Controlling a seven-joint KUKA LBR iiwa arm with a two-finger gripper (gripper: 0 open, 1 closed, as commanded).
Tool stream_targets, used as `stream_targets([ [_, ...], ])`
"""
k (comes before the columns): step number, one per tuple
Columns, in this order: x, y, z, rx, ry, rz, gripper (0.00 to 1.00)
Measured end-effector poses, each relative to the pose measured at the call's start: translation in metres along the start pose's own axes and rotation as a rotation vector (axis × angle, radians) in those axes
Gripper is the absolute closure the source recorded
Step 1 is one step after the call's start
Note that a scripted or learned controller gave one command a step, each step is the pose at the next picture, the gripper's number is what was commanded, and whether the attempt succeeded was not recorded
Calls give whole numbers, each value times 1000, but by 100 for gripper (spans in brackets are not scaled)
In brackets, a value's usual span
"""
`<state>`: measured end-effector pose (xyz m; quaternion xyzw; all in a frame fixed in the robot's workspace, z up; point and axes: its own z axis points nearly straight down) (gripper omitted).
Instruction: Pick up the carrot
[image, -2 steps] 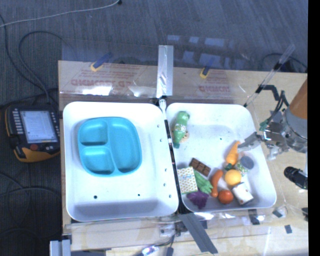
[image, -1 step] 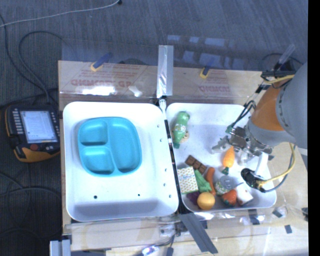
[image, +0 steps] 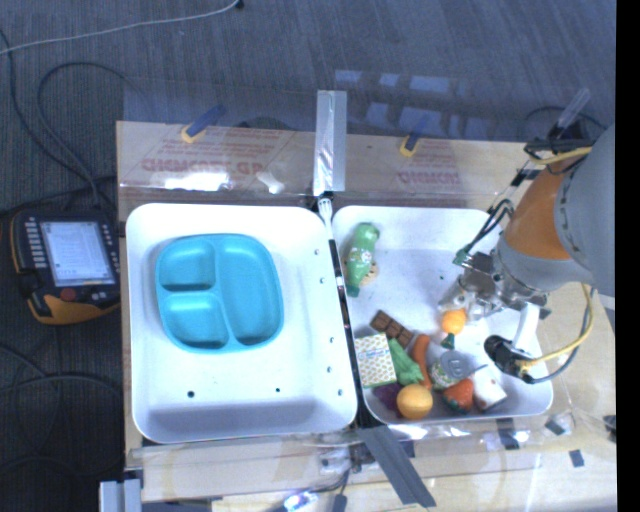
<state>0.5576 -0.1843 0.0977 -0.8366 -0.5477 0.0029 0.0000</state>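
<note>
- The gripper (image: 462, 306) hung low over the right bin (image: 420, 225); whether it was open or closed could not be told.
- A small orange ball (image: 454, 322) sat just below its tip.
- The carrot (image: 421, 352) lay down-left of the gripper, near it, among the piled toy food.
- A green bottle (image: 361, 256) lay well to its left.
- A blue divided plate (image: 217, 290) rested in the left bin (image: 150, 400), far left.

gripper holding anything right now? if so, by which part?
Cannot be told. The gripper sits low in the right bin, right beside a small orange item; no clear grasp is visible. The carrot lies apart in the pile.
</note>
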Motion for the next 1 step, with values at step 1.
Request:
stream_targets([
  [1, 57, 91, -96, 2, -2, 33, 100],
])
